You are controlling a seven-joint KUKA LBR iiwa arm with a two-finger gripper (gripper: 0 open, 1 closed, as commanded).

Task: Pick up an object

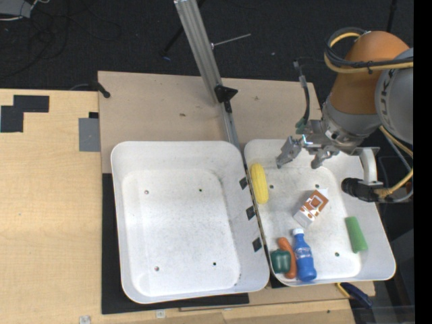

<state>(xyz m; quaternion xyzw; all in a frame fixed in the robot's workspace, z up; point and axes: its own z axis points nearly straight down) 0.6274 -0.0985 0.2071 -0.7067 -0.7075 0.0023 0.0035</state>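
The pincer (302, 152), fingers spread apart and holding nothing, hangs over the far edge of the right bin (378, 265), with the yellow corn cob (259, 183) (bumpy, rounded, its long axis running along the bin's left wall) lying nearest it, toward the near-left.

My arm (398, 100) is a grey rounded shell with a broad orange band above the wrist, yellow and black cables looped over it, and it ends in a dull metal gripper (305, 155) with two slim grey fingers (287, 155).
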